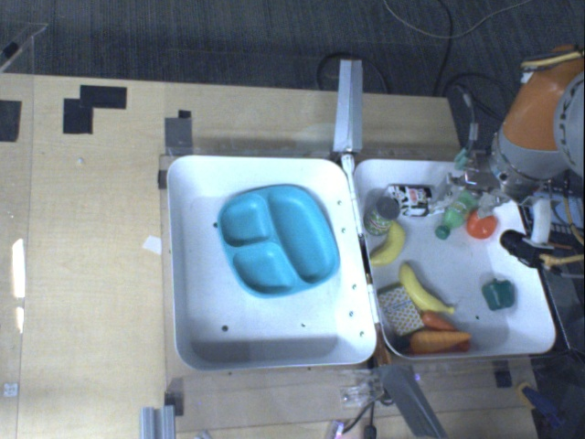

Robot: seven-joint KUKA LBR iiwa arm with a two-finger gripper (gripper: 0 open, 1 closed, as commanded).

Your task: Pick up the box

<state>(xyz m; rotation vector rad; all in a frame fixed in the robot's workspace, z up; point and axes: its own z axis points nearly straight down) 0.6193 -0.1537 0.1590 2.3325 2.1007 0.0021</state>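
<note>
A small box with a checkered grey pattern (399, 307) lies at the front left of the right bin (530, 337), between a banana (422, 289) and a carrot (439, 341). A small black-and-white carton (409, 198) lies near the back of the same bin. My gripper (471, 188) hangs over the back right of that bin, just right of the carton and far from the checkered box. A green bottle (448, 219) and a red-orange item (482, 225) lie right below it. Nothing visibly hangs from the gripper.
The left bin (196, 337) holds a blue divided plate (277, 238). The right bin also holds a second banana (391, 243), a grey can (379, 213) and a teal cup (499, 294). A metal post (348, 108) stands behind the divider between the bins.
</note>
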